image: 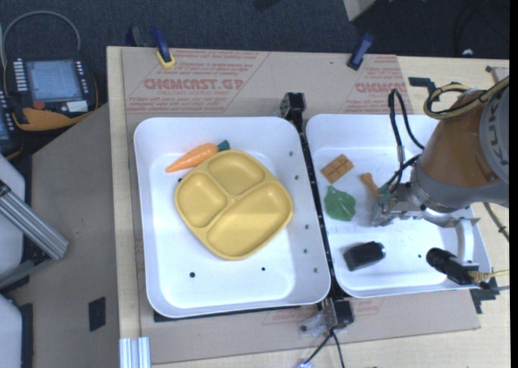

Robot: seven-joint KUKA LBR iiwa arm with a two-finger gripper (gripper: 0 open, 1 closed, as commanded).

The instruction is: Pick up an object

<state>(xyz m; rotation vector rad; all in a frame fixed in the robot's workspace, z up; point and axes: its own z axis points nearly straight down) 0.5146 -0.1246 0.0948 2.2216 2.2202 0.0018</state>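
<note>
In the right bin (pixel 453 277), right of frame centre, the gripper (pixel 387 211) hangs just right of the green leafy piece (pixel 340 204). A black object (pixel 363 255) lies below-left, a tan waffle piece (pixel 337 167) upper-left. Its grip cannot be told.

Cardboard-topped bench (pixel 243 83) with two white bins (pixel 154 221) side by side

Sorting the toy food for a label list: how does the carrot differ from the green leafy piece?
The carrot is orange and long, tapering to a point; the green leafy piece is green and squat. The carrot lies in the left bin against the yellow plate; the green piece lies in the right bin.
</note>
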